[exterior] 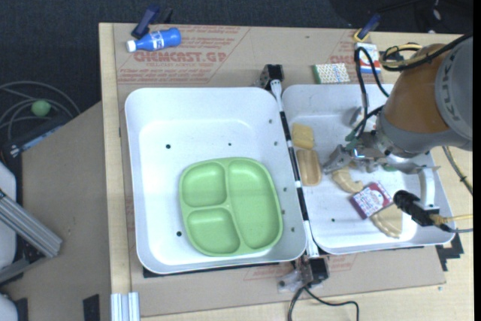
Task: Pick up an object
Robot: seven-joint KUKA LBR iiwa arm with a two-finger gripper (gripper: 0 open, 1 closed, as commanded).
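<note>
Hand (347, 155) low in right bin (331, 233), finger state can't tell. Tan pieces (306, 154) just left of it, maroon packet (370, 200) below-right. Green tray (228, 205) in left bin (150, 162).

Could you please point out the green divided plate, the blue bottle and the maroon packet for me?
green divided plate (228, 204): camera view, on the ridge where its three compartments meet.
blue bottle (159, 39): camera view, on the middle of its blue body.
maroon packet (370, 200): camera view, on its printed face.
</note>
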